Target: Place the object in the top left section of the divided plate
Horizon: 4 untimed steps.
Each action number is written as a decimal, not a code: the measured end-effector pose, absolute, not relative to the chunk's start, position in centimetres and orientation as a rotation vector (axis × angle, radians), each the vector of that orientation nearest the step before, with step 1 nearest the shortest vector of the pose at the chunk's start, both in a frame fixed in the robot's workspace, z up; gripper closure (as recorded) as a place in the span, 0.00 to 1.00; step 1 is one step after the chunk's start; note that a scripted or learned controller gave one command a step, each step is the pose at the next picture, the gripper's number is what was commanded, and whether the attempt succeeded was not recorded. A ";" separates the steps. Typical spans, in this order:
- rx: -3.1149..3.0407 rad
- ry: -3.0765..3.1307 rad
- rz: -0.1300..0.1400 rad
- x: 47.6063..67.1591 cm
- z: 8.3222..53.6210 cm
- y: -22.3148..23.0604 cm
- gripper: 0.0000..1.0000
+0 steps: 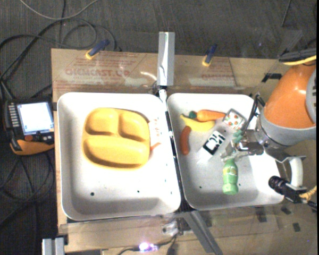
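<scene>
Crowding the right bin (pixel 244 195) are a carrot (pixel 210 115), a banana (pixel 196 123), a red sausage (pixel 185 140), a black-and-white box (pixel 213 141), a die (pixel 233 120) and a green bottle (pixel 230 177) lying beneath the claw (pixel 239 145); whether it grips, I cannot tell. The yellow divided plate (pixel 117 138) sits in the left bin (pixel 95 195). Cables trail over dark carpet (pixel 42 15) around the table (pixel 122 70).

Grey arm (pixel 287 134) — broad orange band (pixel 290 102)

Faint reddish print on the cardboard sheet (pixel 106 72) is unreadable.
</scene>
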<state>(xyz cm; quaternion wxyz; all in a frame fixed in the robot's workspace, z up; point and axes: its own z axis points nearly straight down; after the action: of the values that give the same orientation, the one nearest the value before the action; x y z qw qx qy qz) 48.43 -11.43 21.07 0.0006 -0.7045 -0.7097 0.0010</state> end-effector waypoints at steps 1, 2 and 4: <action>-2.578 -1.790 0.009 48.2 11.5 -11.4 1.00; -2.437 -1.979 0.005 48.3 18.2 -5.0 1.00; -2.473 -1.938 0.011 55.5 21.4 8.2 1.00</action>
<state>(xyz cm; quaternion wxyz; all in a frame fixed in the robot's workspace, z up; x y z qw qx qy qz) 55.47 8.19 21.36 -0.0004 -0.7871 -0.6168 0.0034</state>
